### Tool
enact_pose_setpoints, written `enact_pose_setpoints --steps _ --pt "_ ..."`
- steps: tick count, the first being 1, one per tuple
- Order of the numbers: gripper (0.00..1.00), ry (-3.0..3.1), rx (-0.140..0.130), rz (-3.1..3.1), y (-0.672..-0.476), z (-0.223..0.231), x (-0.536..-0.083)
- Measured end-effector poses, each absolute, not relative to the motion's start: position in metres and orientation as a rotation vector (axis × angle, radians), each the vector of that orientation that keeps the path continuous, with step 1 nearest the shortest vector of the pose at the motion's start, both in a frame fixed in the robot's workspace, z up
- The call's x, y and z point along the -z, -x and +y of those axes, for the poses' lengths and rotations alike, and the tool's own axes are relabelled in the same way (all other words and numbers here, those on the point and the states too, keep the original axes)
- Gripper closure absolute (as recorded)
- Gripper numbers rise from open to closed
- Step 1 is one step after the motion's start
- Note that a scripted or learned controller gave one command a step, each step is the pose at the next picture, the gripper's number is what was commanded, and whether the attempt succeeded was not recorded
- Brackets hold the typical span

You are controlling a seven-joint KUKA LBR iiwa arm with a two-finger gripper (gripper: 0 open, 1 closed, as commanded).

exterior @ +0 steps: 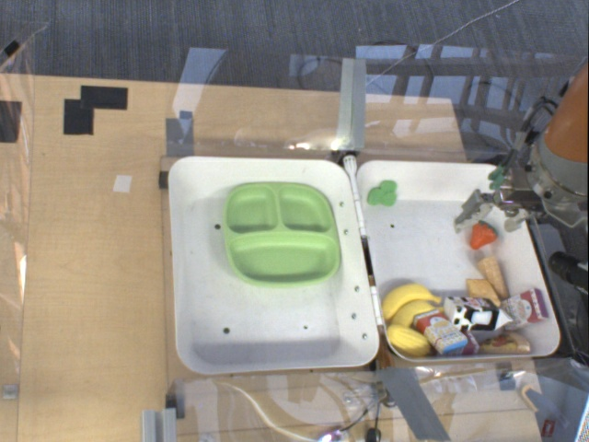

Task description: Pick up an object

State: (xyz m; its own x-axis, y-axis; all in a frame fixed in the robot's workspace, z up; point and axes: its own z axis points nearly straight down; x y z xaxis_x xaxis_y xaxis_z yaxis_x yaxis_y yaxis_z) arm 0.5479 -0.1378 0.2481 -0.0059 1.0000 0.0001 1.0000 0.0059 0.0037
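My gripper (489,215) hangs over the upper right part of the right bin (419,238), reaching in from the right, with its fingers spread open. A small red-orange toy food piece (483,237) lies on the bin floor just below the fingertips and is not clasped by them. Further down the bin lie a tan cone (493,273), yellow bananas (409,315), a black-and-white carton (475,318), a small colourful box (448,339) and a pink packet (529,304). A small green piece (382,192) sits alone at the bin's upper left.
The left bin (198,274) holds a green divided plate (281,232) in its middle. A metal divider (361,238) runs between the two bins. Most objects crowd the right bin's lower right corner.
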Motion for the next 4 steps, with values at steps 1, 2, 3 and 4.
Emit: enact_pose_setpoints --steps 1,2,3,4 --pt "0.0 -2.098 -0.004 2.332 -0.598 -0.178 -0.227" --pt "0.0 -2.023 -0.007 2.393 -0.622 -0.203 -0.097" --pt "0.0 -1.974 -0.012 2.427 -0.585 -0.198 -0.091" --pt "1.0 -1.971 -0.019 2.424 -0.588 -0.197 -0.102"
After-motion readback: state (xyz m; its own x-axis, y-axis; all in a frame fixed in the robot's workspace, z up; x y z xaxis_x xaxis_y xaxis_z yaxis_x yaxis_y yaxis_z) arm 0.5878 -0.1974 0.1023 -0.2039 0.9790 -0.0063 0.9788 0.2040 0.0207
